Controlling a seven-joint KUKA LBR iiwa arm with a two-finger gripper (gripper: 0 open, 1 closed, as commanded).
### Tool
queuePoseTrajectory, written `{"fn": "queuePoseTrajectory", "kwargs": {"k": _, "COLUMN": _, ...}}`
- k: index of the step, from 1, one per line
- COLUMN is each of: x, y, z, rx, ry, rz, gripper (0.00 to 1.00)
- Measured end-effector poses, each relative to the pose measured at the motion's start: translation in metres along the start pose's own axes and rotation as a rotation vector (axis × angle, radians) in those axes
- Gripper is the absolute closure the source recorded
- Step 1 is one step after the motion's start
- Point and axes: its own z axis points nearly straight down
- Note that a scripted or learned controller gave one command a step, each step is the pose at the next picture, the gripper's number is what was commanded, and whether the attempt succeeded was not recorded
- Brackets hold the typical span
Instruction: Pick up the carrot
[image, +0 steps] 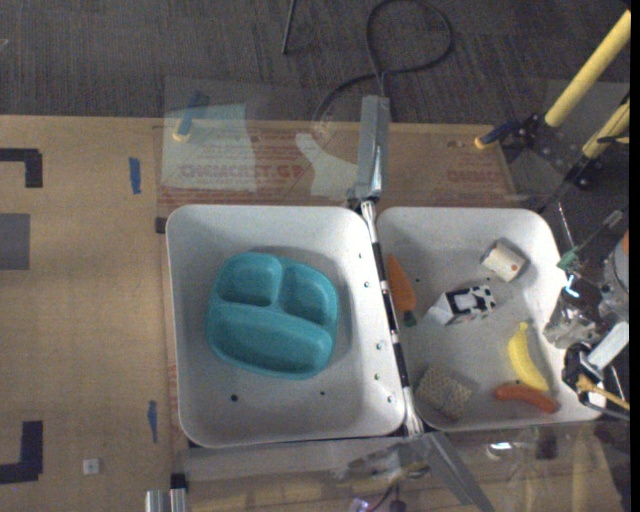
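The carrot (400, 284) is orange with a small green tip at its near end. It lies along the left wall of the right bin (455, 228), next to the divider between the bins. My gripper (590, 338) sits at the far right, over the right bin's right rim, well away from the carrot. Nothing is visibly held in it.
Also in the right bin are a black-and-white carton (468, 303), a beige block (503, 260), a banana (527, 358), an orange-red sausage-shaped piece (526, 398) and a tan sponge-like square (445, 390). In the left bin (200, 400) lies a teal divided plate (272, 313).
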Motion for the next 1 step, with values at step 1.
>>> {"fn": "queuePoseTrajectory", "kwargs": {"k": 1, "x": 0.0091, "y": -0.006, "z": -0.0173, "rx": -0.001, "ry": 0.0, "rz": -0.044, "gripper": 1.0}}
